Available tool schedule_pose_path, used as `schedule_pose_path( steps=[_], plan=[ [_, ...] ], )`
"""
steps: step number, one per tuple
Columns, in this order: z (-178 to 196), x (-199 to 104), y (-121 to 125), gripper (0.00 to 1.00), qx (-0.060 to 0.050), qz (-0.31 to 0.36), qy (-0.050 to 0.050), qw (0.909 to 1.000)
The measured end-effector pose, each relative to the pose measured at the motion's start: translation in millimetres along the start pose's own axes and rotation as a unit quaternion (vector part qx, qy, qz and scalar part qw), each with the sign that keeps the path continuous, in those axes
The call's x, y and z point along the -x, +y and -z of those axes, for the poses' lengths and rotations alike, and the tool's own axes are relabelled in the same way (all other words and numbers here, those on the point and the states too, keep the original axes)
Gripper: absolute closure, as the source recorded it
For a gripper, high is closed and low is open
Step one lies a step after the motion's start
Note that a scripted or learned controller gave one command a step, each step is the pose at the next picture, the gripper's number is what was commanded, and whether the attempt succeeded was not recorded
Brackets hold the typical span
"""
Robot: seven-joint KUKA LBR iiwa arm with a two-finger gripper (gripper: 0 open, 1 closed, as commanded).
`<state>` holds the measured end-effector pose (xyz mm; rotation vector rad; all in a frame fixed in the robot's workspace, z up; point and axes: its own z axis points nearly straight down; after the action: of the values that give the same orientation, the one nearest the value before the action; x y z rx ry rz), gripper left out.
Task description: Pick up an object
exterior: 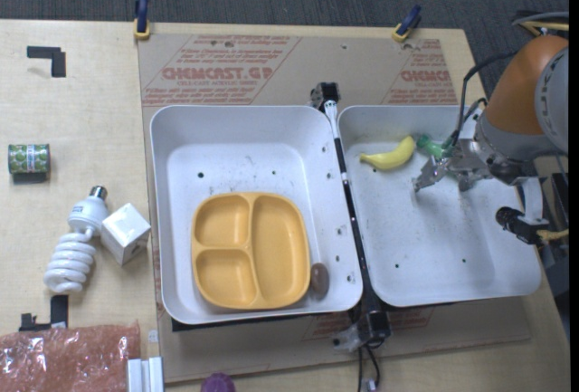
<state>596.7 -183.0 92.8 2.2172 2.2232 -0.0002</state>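
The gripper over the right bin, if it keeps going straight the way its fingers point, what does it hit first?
Probably the right bin's bare floor just below the gripper. The banana lies slightly up and left of that line, though depth is hard to judge.

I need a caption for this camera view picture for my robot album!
Robot gripper hovers in the right bin beside a yellow banana, while a yellow divided plate sits in the left bin.

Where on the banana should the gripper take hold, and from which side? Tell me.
Grip the banana across its thick middle, coming straight down from above. It lies flat on the floor of the right bin, curved, lengthwise left to right, so fingers closing front to back span its narrow width. The gripper sits just to its right; the green thing at that end crowds it.
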Motion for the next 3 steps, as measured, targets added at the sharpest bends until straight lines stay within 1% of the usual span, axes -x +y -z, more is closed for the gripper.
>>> schedule_pose_path(
  steps=[1,2,3],
  plan=[
    [0,-62,-58,0.00,-0.001,-0.001,0.001,1.0000],
    [10,-62,-58,1.00,0.001,-0.002,0.000,1.0000],
    [0,-9,49,1.00,0.000,0.000,0.000,1.0000]
  ],
)
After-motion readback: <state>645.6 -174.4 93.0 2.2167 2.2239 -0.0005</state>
